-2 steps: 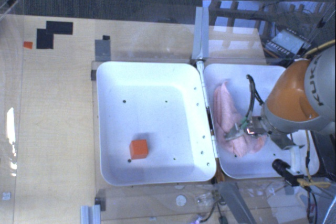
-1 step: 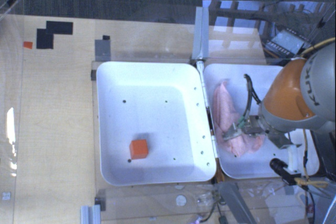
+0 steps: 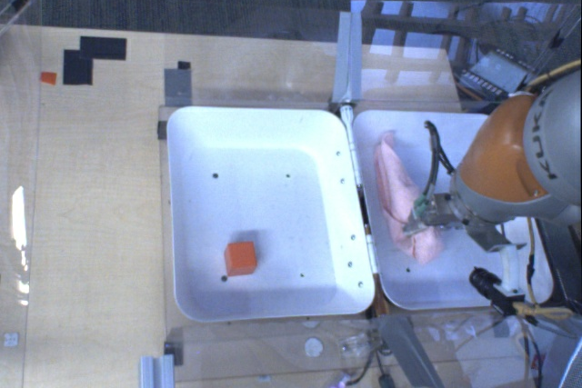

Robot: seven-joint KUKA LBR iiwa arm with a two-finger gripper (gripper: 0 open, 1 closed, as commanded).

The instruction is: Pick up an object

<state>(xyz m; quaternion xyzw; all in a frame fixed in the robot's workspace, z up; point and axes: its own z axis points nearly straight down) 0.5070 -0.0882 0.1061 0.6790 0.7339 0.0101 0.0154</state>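
The jaws (image 3: 426,215) are seen low in the right bin (image 3: 455,291), at the lower part of a pink cloth-like object (image 3: 397,195), but whether they are spread or pressed together cannot be told, since the wrist and its cabling cover them. The pink object is laid lengthwise along the left side of the right bin, just beside the divider, its lower end bunched where the jaws meet it. Above and to the right, the orange band (image 3: 498,154) of the arm is seen over the bin's right half. In the left bin (image 3: 191,141), well apart from the arm, 1 small orange cube (image 3: 241,258) is set near the lower left area. Both bins are carried on the pale wooden counter (image 3: 91,195). The step in hand is judged to be a grasp on the pink object. For it to be done well, the closing should be made on the bunched lower fold, where more material can be gathered, and the lift should be taken straight up and slowly, so that a limp item is not dragged against the bin wall or allowed to slip free.
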